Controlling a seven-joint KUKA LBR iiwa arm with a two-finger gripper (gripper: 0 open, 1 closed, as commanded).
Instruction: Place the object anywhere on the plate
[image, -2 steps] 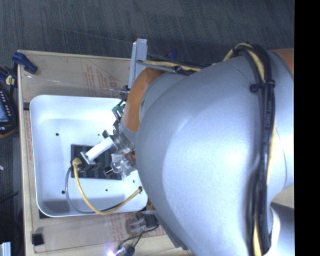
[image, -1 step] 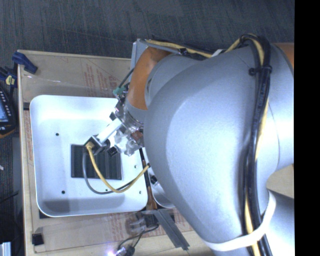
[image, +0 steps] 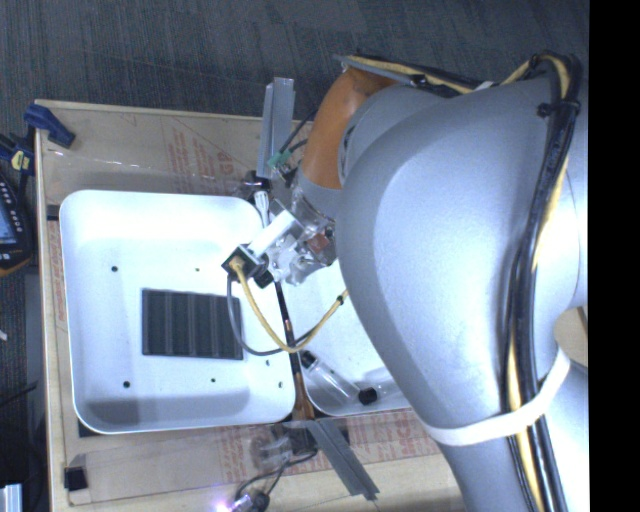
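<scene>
1. The end effector (image: 298, 252) hangs over the seam between the 2 bins, just above the right-hand rim of the left bin (image: 70, 300). The wrist hardware hides its tip, so I cannot tell whether it is released or clenched, and nothing can be seen held in it.
2. The dark ribbed plate (image: 190, 322) lies flat on the floor of the left bin, left of and below the end effector in the view, with bare white floor all round it.
3. The likeliest task thing is a clear object (image: 335, 383) with a small dark end (image: 368, 397). It lies in the near corner of the right bin (image: 325, 340), partly under the arm (image: 450, 250) and well apart from the plate.
4. Handling, as a judgement: it looks like light, stiff, smooth plastic, so it is probably slippery and may roll. Taking hold across the middle of the clear body, square to its long axis, seems safest. The bin wall close beside it leaves little room.
5. The surface (image: 150, 140) under the bins is pale board.
</scene>
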